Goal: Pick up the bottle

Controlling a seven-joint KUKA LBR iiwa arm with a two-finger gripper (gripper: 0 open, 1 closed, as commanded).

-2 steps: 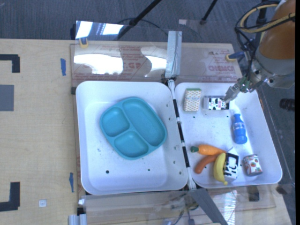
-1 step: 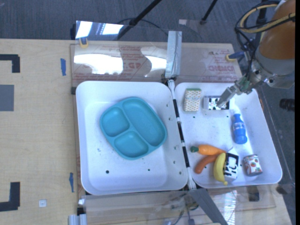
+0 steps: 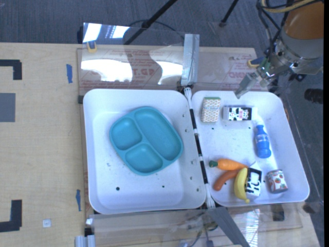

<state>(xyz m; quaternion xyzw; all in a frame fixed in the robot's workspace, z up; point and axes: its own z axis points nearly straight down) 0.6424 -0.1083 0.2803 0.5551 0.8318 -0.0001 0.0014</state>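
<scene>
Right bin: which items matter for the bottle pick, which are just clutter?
Job:
blue bottle
gripper, above the bin's far edge

Lying about:
carrot
banana
small can
black-and-white carton
beige packet
teal divided plate, left bin

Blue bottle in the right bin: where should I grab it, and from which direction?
Grip the blue bottle across the middle of its body, coming straight down from above. It seems to lie flat, cap toward the bin's far edge, so its long sides are exposed. The bin floor on both sides looks bare, and the milk carton and small can sit apart from it.
</scene>
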